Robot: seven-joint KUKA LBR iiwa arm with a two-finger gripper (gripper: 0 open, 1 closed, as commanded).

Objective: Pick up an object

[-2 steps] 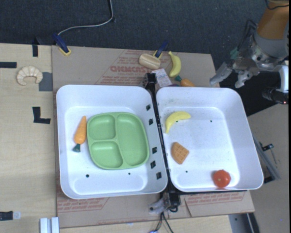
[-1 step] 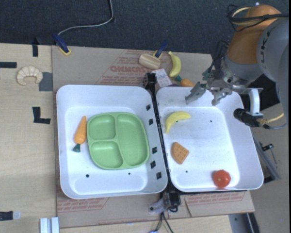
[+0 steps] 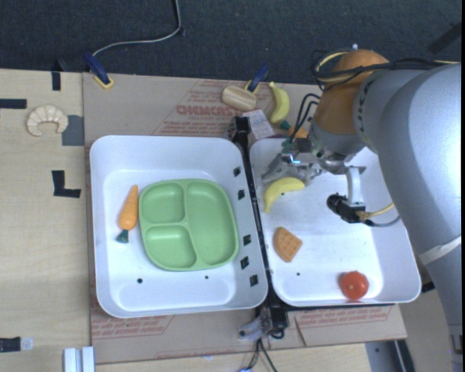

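Surface: a pale wooden surface under a brown cardboard sheet, with dark carpet beyond its far edge.
Left bin: a shallow white plastic bin holding a light green three-compartment plate; an orange toy carrot lies just beside the plate's left edge.
Right bin: a shallow white plastic bin holding a yellow toy banana near its far left corner, a tan waffle-textured toy near the left wall, and a red toy tomato near the front.
Outside the bins: a second yellow banana and a beige bread roll on the cardboard; a pale croissant lies far left on the wood.
Arm: the grey arm reaches in from the right.
Tool: the tool is low over the right bin, just above the banana there; I cannot tell how wide it stands, and nothing is visibly held.
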